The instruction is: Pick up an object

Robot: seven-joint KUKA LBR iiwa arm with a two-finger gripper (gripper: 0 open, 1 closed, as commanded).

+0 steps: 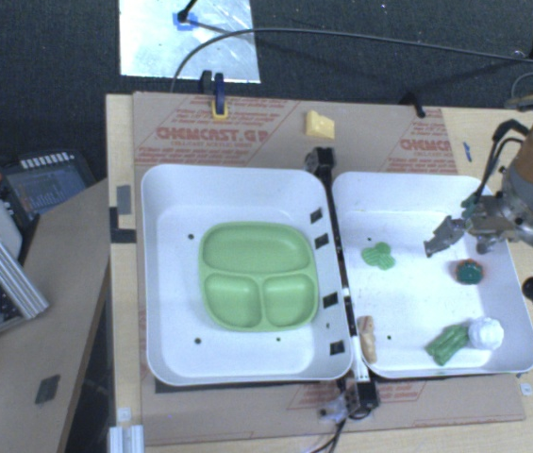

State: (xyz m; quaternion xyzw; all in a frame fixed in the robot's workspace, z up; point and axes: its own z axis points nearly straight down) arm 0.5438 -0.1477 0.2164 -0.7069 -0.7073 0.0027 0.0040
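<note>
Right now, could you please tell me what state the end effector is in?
End effector: above the right bin, near the teal object; whether it is open or closed cannot be told, and nothing is visibly held.

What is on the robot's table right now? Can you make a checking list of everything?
Surface: bench with two white bins, left bin and right bin, side by side.
Job's things: in the right bin, a small green piece, a round teal ball, a green and white toy and a tan piece by the left wall.
Clutter: green divided plate in the left bin; yellow block on the bench.
Grippers: tool over the right bin, holding nothing seen.
Cables: black cable across the dark floor.
Surroundings: metal sheet, handheld controller.
</note>
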